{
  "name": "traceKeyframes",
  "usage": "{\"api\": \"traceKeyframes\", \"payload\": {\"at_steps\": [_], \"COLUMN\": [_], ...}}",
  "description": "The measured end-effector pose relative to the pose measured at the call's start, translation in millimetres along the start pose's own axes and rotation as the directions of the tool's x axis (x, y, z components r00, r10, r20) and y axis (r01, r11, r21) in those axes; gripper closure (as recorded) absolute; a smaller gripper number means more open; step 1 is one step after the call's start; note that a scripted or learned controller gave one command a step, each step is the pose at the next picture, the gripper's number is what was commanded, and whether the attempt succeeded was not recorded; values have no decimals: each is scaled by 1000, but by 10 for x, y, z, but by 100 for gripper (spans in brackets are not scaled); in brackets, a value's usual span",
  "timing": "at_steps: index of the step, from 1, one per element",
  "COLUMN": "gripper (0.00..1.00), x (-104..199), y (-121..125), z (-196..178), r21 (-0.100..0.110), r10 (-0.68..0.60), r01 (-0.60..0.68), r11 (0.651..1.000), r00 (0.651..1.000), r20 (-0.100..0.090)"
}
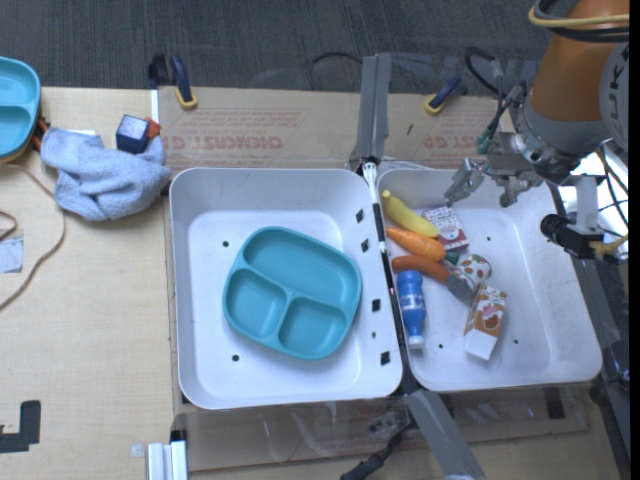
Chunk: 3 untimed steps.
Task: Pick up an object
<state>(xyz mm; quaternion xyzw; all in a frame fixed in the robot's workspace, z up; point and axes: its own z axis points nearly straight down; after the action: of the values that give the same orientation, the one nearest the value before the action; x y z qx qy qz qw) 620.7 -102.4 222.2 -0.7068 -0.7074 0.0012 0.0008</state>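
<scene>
The right bin [545,298] holds a pile along its left side: a yellow banana [408,215], two orange carrots [415,241], a blue bottle [411,308], a small red and white carton [447,230] and a brown and white carton [486,323]. My gripper [487,186] hangs over the bin's back edge, up and to the right of the pile. Its fingers stand open with nothing between them. The nearest thing to it is the small carton, a short way below and to the left.
A teal divided plate [292,291] lies in the left bin [200,268]. On the bench to the left are a grey cloth [105,173], a blue cube [132,133] and a teal dish [15,103]. The right half of the right bin is bare white floor.
</scene>
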Motion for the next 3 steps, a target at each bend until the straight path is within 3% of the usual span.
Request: {"api": "traceKeyframes", "payload": {"at_steps": [1, 2, 3], "gripper": [0, 0, 100], "x": [-65, -346, -359], "y": [-342, -889, -888], "z": [1201, 1308, 1217], "r21": [-2, -1, -2], "r10": [119, 6, 9], "r01": [-119, -6, -9], "r11": [993, 1000, 1000], "r00": [993, 1000, 1000], "r20": [-1, -1, -1]}}
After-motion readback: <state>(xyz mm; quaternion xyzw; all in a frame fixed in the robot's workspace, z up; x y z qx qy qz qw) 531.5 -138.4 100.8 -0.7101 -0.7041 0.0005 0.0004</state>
